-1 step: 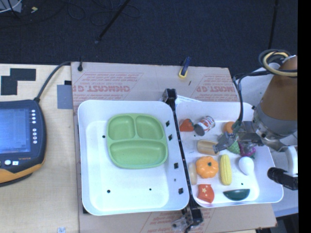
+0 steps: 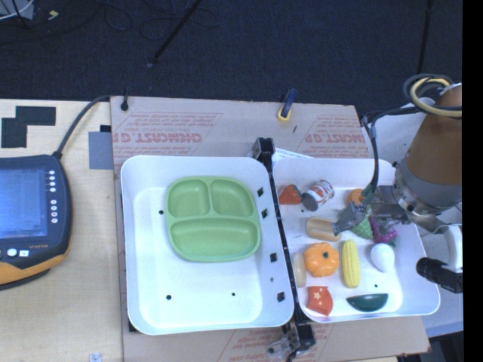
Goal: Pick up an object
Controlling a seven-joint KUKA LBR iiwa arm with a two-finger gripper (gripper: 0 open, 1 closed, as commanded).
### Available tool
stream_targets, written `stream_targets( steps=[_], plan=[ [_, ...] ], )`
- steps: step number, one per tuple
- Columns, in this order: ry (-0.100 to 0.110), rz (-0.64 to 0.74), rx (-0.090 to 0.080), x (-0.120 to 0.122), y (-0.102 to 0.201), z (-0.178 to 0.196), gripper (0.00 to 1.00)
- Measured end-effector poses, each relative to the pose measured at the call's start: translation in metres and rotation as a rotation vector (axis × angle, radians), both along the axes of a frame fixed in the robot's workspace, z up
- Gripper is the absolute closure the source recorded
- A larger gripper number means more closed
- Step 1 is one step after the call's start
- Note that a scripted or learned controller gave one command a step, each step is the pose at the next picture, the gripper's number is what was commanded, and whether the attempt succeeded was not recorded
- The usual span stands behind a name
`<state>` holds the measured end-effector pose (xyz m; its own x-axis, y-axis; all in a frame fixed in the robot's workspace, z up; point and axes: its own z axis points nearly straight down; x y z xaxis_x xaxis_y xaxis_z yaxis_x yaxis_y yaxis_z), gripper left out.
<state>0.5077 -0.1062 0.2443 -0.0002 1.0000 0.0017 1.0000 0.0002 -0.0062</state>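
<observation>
The right bin (image 2: 423, 296) holds several toy foods: a red piece (image 2: 289, 195), a small can (image 2: 318, 194), an orange piece (image 2: 355, 197), a tan bun (image 2: 320, 228), an orange pumpkin (image 2: 322, 259), a corn cob (image 2: 350, 263), a white egg (image 2: 383, 257), a red strawberry-like piece (image 2: 320, 300) and a dark green slice (image 2: 367, 302). My gripper (image 2: 364, 219) hangs low over the bin's right middle, right above a green and purple piece (image 2: 379, 233) that it partly hides. Nothing visibly hangs from it.
The left bin (image 2: 151, 292) bears a green divided plate (image 2: 213, 219). A black divider (image 2: 275, 225) runs between the bins. A teach pendant (image 2: 30, 217) lies on the bench at the far left. The arm's grey body (image 2: 434, 172) covers the right bin's far right corner.
</observation>
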Motion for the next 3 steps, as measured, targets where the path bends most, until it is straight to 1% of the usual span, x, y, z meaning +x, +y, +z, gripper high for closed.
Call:
stream_targets(
  steps=[1,2,3],
  plan=[
    [0.006,0.0,0.001,-0.008,0.004,-0.062,0.0],
    [0.005,-0.001,0.001,-0.016,-0.003,-0.121,0.0],
    [-0.003,0.0,0.0,-0.015,-0.001,-0.159,0.0]
  ],
)
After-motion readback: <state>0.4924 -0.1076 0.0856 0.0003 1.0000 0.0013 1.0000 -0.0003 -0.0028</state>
